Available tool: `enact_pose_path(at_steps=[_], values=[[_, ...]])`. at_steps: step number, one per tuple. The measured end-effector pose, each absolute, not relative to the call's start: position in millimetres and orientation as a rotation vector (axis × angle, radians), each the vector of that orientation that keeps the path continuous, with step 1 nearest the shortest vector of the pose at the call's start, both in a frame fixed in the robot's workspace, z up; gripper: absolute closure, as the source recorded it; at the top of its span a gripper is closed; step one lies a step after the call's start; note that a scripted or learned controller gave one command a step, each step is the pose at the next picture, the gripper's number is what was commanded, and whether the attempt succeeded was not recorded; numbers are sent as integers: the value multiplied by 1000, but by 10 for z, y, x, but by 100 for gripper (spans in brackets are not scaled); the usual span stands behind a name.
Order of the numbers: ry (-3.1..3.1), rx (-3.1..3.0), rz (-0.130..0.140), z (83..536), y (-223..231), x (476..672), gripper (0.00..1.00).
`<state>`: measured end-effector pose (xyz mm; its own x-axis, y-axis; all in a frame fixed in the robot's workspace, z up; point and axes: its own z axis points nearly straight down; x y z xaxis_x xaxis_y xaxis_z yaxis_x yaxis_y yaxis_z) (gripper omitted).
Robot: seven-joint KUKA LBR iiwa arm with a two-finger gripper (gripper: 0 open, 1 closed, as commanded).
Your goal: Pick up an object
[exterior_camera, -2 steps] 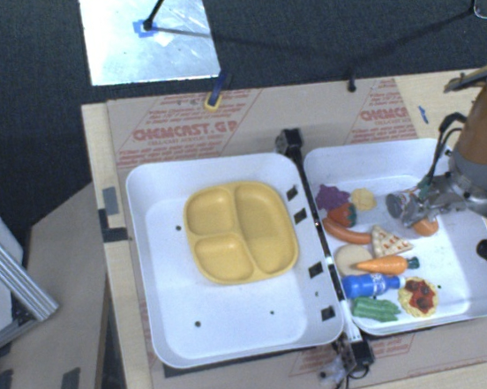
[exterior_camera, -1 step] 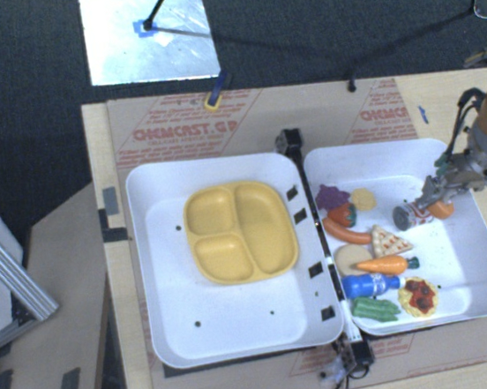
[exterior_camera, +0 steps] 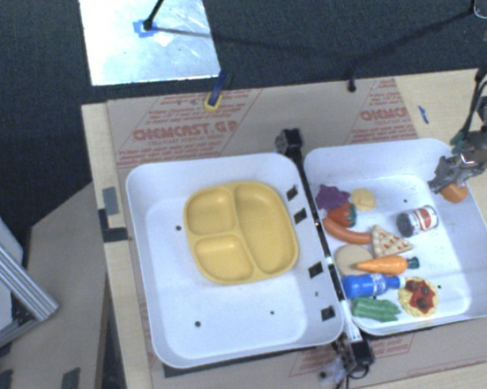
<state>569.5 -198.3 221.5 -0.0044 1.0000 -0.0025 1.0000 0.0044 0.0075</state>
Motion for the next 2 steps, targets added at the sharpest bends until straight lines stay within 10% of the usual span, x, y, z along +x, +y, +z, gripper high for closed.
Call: enact_pose_path(at_steps=[2], values=[[2232,2209,6,2304,-919,6028,100]])
